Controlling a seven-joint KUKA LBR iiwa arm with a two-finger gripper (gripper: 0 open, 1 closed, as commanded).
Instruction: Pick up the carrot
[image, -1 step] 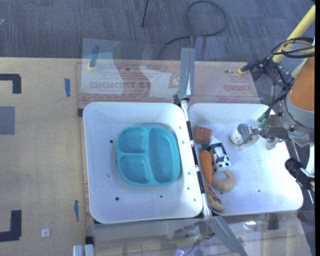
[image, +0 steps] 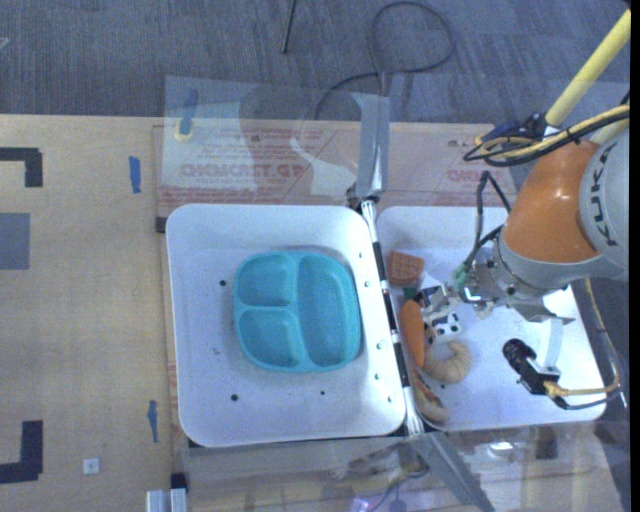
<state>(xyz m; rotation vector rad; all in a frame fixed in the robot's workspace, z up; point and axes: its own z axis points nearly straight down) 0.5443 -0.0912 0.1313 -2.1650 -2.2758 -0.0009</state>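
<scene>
- The carrot (image: 411, 332) lies in the right bin (image: 500, 405), along its left wall, pointing up and down the view
- The gripper (image: 440, 312) sits low just right of the carrot; I cannot tell its state
- A croissant (image: 449, 363) lies just below the gripper, a brown block (image: 405, 268) above the carrot
- The left bin (image: 200, 240) holds a blue divided plate (image: 297, 311)

Single arm (image: 560, 215): grey casing, broad glossy orange band above wrist, dark "KU" lettering on pale shell at right. Bundle of black, yellow and blue cables along top. Gripper (image: 438, 305): dark metal with white patches. Small black module with cable below wrist.
</scene>
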